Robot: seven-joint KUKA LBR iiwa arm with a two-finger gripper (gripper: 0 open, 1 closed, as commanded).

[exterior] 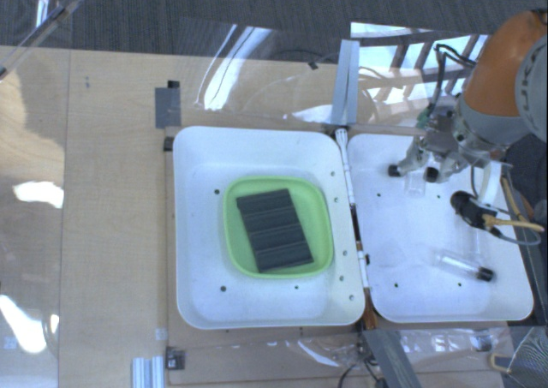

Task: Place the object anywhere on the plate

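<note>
A clear tube (pixel 461 264) with a dark cap lies flat at 5 o'clock in the right bin (pixel 402 258), close to that bin's near rim and apart from everything else. It is low and slim against the white floor, so I judge it a hard thing to pick out and to pinch.

The left bin (pixel 197 232) holds a green plate (pixel 233 232) at its centre, and a dark ridged block (pixel 273 229) lies flat on the plate, its long side running from about 11 to 5 o'clock. The block sits wholly inside the plate's raised rim, which would keep it from sliding off. If the block is the object meant, the task looks done; if the tube is meant, it has yet to be fetched.

The tool (pixel 413 172) hangs at 11 o'clock over the right bin, well apart from plate and tube alike. How far open it is I cannot tell from this slant; nothing shows in its hold. The arm (pixel 505 69) comes in from 2 o'clock, which leaves the plate unshadowed and the pale desk (pixel 94 206) at 9 o'clock bare.
</note>
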